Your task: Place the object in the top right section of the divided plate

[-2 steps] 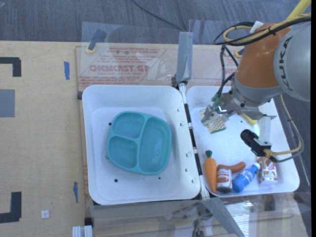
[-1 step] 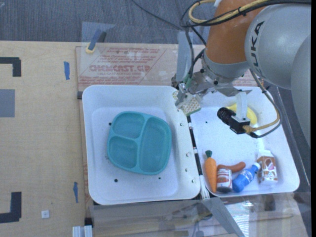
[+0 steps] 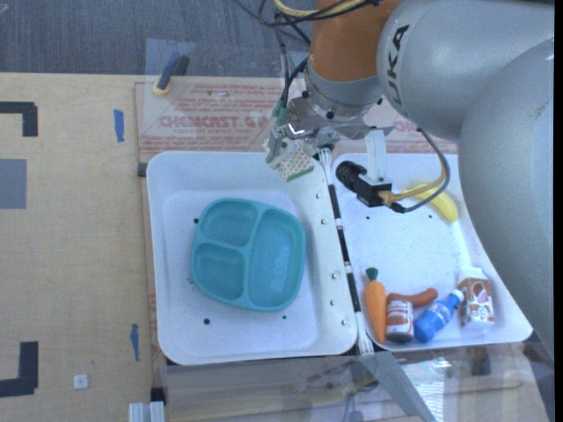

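Teal plate (image 3: pixel 249 253) sat in the left bin (image 3: pixel 167 183). My end effector (image 3: pixel 295 148) hung over that bin's far right corner, pinching a small speckled object (image 3: pixel 293 159); it looked light and flat, best held by its edges.

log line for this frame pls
hand: over left bin's top right corner, holding checkered object | divided plate: left bin, nothing on it | right bin: carrot, bottle, can

Fixed overhead camera, slanted down, both bins (image 3: pixel 176 236) in frame
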Tool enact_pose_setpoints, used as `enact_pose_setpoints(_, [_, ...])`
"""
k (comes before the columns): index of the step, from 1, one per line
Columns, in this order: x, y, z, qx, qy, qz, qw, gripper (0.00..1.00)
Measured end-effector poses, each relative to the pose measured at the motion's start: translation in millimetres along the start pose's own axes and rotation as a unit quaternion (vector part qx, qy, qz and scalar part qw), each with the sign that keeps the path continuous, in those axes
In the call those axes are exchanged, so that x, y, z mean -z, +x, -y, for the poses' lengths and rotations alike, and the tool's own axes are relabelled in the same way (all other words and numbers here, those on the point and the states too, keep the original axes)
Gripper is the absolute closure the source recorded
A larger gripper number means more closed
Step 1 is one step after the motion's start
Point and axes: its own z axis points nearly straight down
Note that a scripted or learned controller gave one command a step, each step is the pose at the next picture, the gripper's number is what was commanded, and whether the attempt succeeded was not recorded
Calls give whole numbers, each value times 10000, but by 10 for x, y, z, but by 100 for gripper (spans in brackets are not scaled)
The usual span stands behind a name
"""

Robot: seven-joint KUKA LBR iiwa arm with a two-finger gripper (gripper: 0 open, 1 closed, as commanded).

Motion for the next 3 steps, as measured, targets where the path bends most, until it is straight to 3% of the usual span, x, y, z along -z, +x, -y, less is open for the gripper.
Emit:
enact_pose_setpoints(1, [-164, 523, -146, 232, 8, -5, 9997, 100])
enact_pose_setpoints(2, [-384, 915, -186, -957, 29, -5, 9954, 100])
enact_pose_setpoints(3, [-254, 960, 371, -1679, 36, -7, 9858, 100])
